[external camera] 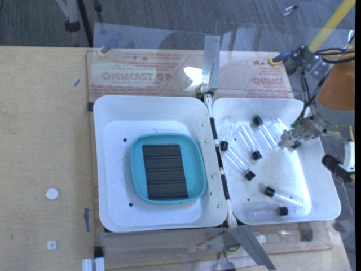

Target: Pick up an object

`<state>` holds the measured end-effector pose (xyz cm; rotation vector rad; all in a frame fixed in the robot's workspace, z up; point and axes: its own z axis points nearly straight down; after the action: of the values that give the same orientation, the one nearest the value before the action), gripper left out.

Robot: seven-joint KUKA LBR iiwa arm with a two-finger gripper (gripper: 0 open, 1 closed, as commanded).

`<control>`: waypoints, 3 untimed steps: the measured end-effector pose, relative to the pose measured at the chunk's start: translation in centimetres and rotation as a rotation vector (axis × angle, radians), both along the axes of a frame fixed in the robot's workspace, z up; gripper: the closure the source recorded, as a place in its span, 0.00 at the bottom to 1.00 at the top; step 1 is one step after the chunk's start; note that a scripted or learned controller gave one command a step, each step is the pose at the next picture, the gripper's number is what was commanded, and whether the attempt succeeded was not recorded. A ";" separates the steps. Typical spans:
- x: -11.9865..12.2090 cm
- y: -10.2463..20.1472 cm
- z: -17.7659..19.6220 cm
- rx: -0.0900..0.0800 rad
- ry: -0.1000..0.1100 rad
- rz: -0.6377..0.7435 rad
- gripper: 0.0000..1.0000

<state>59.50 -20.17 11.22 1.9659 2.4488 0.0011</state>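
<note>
Several clear plastic tubes with black caps lie scattered in the right bin [316,208]. One tube [246,140] lies near the bin's middle, another tube [283,196] towards the front, and a third [264,211] by the front wall. My gripper [290,139] hangs low over the right part of this bin, its tip beside the end of a clear tube [269,133] lying at the back. I cannot make out anything between its tips.
The left bin [113,151] holds a teal tray [137,151] with a black ribbed insert [164,172]. A clear plastic sheet [152,72] stands behind both bins. Cables and a yellow rod [335,17] crowd the back right.
</note>
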 end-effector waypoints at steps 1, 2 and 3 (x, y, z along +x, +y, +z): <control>5.6 4.3 6.8 -0.001 -0.002 -0.019 1.00; 5.6 4.3 6.8 -0.001 -0.001 -0.019 0.00; 5.1 3.0 -0.2 -0.008 -0.027 0.023 0.00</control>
<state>64.59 -17.14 11.07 1.9213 2.4511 0.0178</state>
